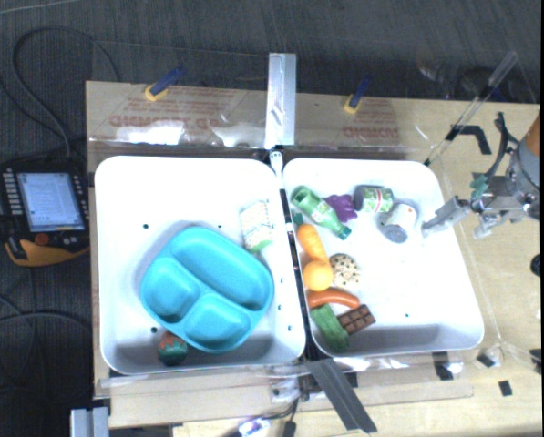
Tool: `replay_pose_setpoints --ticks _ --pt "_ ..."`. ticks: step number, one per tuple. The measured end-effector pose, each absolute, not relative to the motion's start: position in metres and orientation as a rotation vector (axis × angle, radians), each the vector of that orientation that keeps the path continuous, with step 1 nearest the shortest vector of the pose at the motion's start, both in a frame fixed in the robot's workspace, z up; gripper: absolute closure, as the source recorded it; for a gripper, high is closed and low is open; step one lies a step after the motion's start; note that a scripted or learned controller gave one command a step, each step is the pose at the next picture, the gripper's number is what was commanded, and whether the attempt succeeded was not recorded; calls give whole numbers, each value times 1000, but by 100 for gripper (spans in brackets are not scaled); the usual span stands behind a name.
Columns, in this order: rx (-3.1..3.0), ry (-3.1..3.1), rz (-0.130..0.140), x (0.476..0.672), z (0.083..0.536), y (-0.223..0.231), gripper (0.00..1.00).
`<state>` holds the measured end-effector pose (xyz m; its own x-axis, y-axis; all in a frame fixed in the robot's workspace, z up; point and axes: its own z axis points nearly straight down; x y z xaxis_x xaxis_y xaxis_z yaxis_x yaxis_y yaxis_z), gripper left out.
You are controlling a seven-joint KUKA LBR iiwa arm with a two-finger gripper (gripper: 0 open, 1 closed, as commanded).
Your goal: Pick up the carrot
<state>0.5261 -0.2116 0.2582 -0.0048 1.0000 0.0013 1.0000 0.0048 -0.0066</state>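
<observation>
Carrot (310, 243) lying against the left wall of the right bin (436, 330), between a green bottle (319, 209) and an orange (316, 274), gripper (487, 209) outside that bin's right rim, finger spread impossible to tell

two white bins (117, 244), one blue tray (208, 285)

It was a robotics lab: a plywood bench (162, 107) on dark carpet carried two white bins (117, 244) of toy food, a teach pendant (39, 209) lay alongside, cables (35, 53) trailed across the floor.
</observation>
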Motion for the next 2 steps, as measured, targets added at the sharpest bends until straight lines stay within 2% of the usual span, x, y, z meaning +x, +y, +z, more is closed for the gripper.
replay_pose_setpoints --ticks 1,2 --pt "-2335 -2101 0 527 92 -171 0" --pt "-2328 -2100 1 528 98 -169 100"
